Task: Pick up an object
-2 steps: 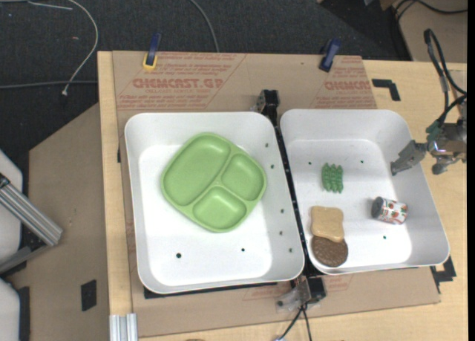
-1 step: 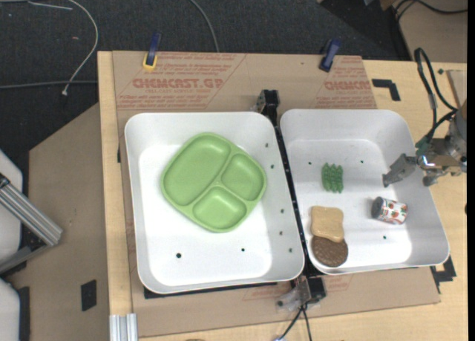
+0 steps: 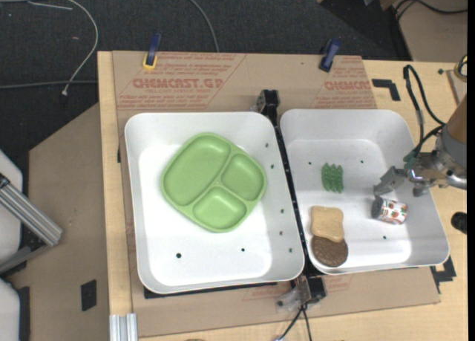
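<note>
My gripper (image 3: 403, 183) hangs over the right part of the right bin (image 3: 356, 128), coming in from the right edge. Its fingers (image 3: 386, 182) are spread open and nothing sits between them. Just below it lies a small white and red can (image 3: 392, 211) on its side, apart from the fingers. Further left in the same bin are a small green ridged piece (image 3: 332, 177), a tan bread-like slice (image 3: 326, 221) and a brown round disc (image 3: 330, 250) touching the slice's lower edge.
The left bin (image 3: 148, 250) holds a green divided plate (image 3: 214, 181). A black clip (image 3: 268, 100) sits at the top of the seam between the bins. Black cables (image 3: 413, 94) run along the arm at the far right.
</note>
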`<move>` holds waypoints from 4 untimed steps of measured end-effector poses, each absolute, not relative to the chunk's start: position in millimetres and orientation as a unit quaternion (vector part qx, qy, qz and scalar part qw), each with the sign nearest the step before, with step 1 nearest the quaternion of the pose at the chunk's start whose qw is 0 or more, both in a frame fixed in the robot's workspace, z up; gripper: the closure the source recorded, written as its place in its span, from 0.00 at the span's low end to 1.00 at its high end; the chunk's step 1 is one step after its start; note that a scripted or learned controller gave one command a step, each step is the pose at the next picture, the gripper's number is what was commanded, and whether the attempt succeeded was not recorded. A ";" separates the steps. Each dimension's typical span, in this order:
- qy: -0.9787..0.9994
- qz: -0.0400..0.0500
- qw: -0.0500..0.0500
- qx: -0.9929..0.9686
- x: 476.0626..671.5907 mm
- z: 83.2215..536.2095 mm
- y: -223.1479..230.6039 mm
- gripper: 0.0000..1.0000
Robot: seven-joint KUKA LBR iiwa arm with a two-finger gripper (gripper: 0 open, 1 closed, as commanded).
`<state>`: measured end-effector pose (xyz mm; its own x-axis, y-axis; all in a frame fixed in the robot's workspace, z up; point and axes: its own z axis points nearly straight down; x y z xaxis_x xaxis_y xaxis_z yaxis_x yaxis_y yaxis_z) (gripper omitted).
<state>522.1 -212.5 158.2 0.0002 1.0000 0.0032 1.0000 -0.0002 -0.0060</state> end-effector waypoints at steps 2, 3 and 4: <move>-0.707 -0.001 0.000 -0.707 513.7 123.0 -211.1 1.00; -0.707 -0.001 -0.003 -0.708 507.4 175.9 -219.1 1.00; -0.707 -0.001 -0.003 -0.707 505.4 220.2 -221.7 1.00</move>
